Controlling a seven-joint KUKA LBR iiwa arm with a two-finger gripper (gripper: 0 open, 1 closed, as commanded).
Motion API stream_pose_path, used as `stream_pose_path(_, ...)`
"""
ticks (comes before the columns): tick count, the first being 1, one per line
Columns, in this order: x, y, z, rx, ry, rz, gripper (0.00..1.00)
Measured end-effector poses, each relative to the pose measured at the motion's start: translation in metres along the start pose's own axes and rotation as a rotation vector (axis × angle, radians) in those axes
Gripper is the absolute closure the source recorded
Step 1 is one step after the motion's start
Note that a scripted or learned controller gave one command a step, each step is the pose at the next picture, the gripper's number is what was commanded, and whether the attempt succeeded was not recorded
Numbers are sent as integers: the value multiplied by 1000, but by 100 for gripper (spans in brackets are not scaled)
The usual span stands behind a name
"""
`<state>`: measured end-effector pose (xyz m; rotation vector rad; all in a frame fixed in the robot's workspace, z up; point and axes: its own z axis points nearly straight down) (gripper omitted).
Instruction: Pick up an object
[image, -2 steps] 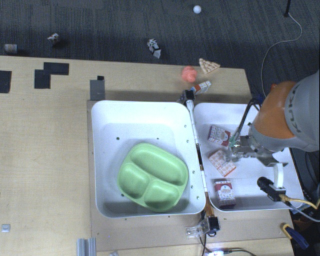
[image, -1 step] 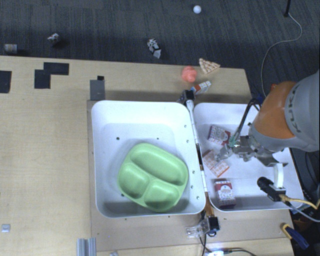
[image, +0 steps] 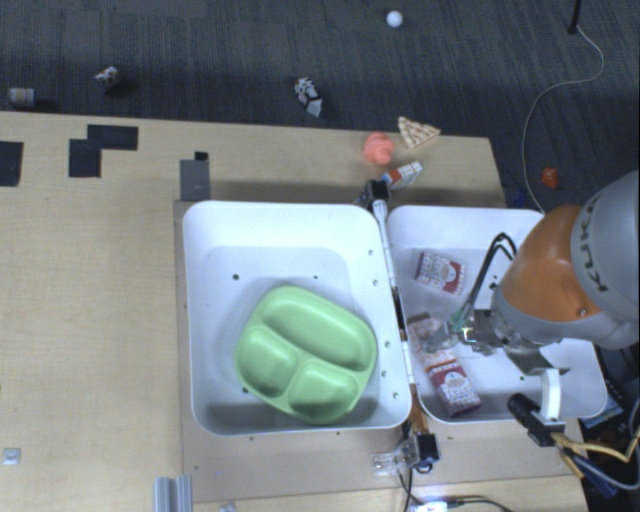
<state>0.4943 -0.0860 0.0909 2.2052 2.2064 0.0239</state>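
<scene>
1. Nearest the camera, in the right bin (image: 590, 395): a small red-and-white carton (image: 453, 385), just beside the gripper (image: 462, 332). Judged light, stiff and thin-walled; best taken across its narrow sides.
2. The gripper sits low in the right bin, over a small clear-wrapped item (image: 428, 330); I cannot tell whether it is open, closed or gripping.
3. Farther back in the right bin: a second red-and-white carton (image: 440, 271). Count: two cartons, one wrapped item.
4. Left of the right bin: the left bin (image: 215, 240), holding one green divided tray (image: 305, 352).
5. Beyond the right bin, on the counter (image: 90, 300): one pink ball (image: 379, 148).
</scene>
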Motion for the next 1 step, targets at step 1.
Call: stream_pose_path(1, 3, 3, -12, -3, 7, -5, 100)
